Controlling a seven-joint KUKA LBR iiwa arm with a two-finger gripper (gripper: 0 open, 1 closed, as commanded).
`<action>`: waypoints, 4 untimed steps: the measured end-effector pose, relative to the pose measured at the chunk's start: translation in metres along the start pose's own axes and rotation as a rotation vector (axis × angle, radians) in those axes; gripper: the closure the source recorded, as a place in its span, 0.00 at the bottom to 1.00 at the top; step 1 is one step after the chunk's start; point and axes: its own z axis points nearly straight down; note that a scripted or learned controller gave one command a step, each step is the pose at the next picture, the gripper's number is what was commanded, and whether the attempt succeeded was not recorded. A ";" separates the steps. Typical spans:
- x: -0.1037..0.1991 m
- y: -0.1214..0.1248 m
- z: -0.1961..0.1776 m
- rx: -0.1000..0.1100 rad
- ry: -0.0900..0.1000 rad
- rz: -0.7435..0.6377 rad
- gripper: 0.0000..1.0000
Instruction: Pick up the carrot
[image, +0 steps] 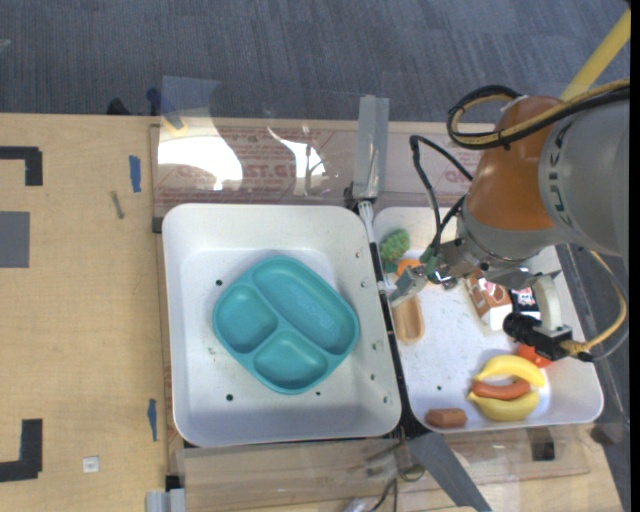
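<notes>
Right bin, upper left corner: carrot (408, 267) is seen, orange, beside a green piece (394, 242).
Gripper (412, 283): set just over the carrot; jaw state cannot be told.
Advice: fingers should be centred astride the carrot before closing.

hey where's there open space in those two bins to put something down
Left bin: bare white floor rings the teal divided plate, widest toward its front corners. Right bin: one open patch mid-floor, between the tan piece, the sausage and the banana. Its far end is crowded under the pincer.
</notes>
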 end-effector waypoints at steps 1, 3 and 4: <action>-0.023 0.065 0.000 0.001 0.001 -0.011 0.00; -0.013 0.052 0.000 -0.001 0.000 -0.023 0.00; -0.005 0.013 0.000 0.005 0.004 0.206 0.00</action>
